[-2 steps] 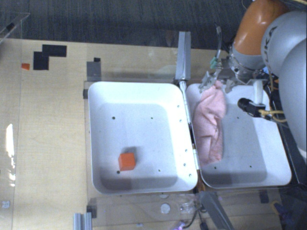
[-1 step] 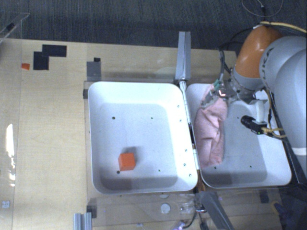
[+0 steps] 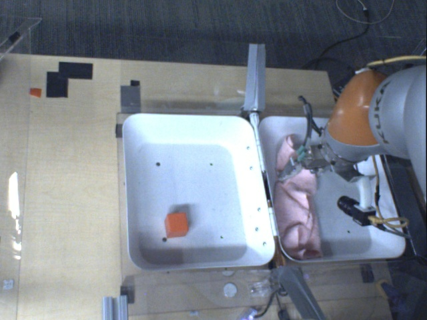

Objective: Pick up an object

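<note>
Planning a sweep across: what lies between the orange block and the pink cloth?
In the camera view: bare white bin floor, then the bins' adjoining rims.

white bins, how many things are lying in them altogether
2. A small orange cube lies in the left shallow white bin, toward its near-left corner. A crumpled pink cloth lies along the left side of the right shallow white bin. The arm may hide more.

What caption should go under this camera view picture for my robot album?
Robot arm lowers its pincer onto a pink cloth in the right bin; an orange block sits in the left bin.
</note>
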Controlling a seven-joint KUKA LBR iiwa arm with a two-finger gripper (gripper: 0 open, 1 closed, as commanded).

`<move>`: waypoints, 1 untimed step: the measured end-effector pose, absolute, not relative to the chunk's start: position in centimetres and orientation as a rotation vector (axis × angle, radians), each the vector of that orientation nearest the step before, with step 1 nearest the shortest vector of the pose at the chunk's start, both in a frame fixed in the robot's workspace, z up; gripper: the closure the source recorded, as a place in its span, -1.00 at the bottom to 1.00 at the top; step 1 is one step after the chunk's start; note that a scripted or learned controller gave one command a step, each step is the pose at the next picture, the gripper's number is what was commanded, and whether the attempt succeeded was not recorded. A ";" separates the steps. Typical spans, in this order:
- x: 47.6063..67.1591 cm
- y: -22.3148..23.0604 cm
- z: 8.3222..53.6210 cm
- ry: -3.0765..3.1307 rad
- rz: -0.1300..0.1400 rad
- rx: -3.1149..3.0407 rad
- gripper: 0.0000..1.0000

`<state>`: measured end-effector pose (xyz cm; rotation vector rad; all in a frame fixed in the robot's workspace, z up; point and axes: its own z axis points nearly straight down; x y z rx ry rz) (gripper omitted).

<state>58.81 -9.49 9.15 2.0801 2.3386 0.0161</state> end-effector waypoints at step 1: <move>59.2 -9.3 10.4 2.335 0.028 2.073 1.00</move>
